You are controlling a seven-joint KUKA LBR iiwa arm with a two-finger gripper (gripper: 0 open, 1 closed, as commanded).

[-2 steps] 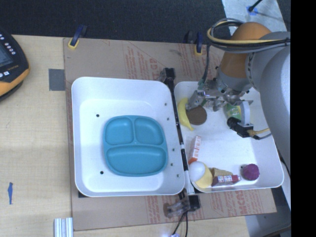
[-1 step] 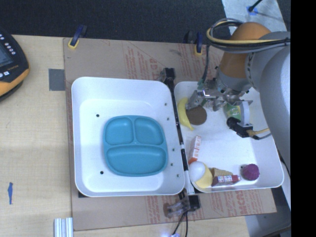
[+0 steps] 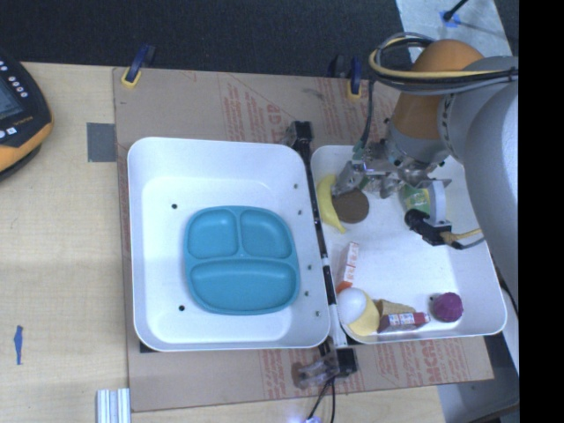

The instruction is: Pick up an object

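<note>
At the near edge of your right bin (image 3: 480, 280) lie a white egg (image 3: 352, 304), a small bottle (image 3: 401, 318) and a purple ball (image 3: 448, 306), while farther back the gripper (image 3: 374, 179) hangs beside a banana (image 3: 328, 206) and brown disc (image 3: 353, 207), its grip impossible to judge.

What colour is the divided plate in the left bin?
Light blue; the divided plate shows clearly in the camera view.

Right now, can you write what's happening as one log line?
task: pick up object | gripper: low over right bin, near banana | left bin: blue plate | nothing lifted
</note>
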